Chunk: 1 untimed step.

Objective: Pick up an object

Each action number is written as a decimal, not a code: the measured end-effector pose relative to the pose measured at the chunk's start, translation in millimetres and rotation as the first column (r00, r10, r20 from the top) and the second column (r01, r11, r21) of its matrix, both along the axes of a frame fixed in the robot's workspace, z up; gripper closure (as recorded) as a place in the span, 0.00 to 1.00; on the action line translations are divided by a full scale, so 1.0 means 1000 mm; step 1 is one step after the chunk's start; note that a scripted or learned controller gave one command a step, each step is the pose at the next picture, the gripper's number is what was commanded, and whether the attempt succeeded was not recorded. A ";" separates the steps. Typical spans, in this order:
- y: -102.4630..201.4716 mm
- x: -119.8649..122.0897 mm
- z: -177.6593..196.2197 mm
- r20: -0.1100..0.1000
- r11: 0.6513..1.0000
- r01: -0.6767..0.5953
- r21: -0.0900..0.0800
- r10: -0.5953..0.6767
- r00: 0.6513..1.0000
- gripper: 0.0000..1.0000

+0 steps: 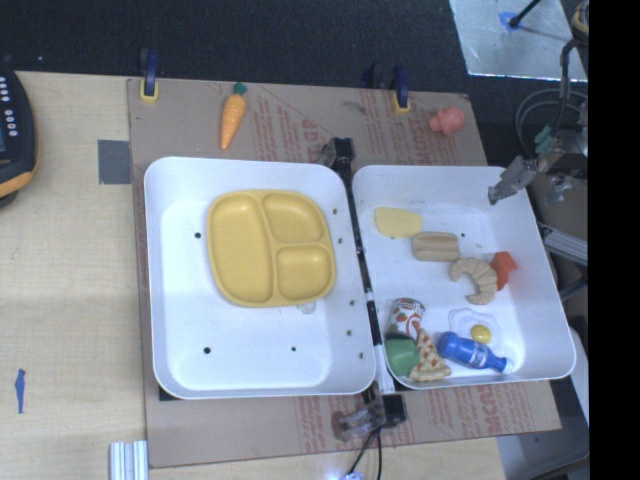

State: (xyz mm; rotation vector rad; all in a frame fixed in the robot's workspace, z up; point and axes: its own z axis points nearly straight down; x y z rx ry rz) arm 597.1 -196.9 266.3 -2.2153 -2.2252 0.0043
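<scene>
A blue bottle (472, 352) lies at the right bin's (555, 308) near edge, beside a pizza slice (428, 356), a green piece (401, 354) and a fried egg (476, 328). Farther in sit a croissant (476, 278) and a bread roll (436, 246). The tool (508, 182) hangs over the bin's far right corner; whether it is apart or together, I cannot tell. The left bin (180, 358) holds a yellow tray (270, 246).

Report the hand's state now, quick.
Hand: over the upper right rim of the right bin, with nothing seen between it and the bin; open or closed cannot be told from this view.
</scene>
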 end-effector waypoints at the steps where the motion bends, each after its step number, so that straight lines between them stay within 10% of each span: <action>1: 0.021 0.037 -0.137 -0.010 1.000 -0.004 0.003 0.004 1.000 0.00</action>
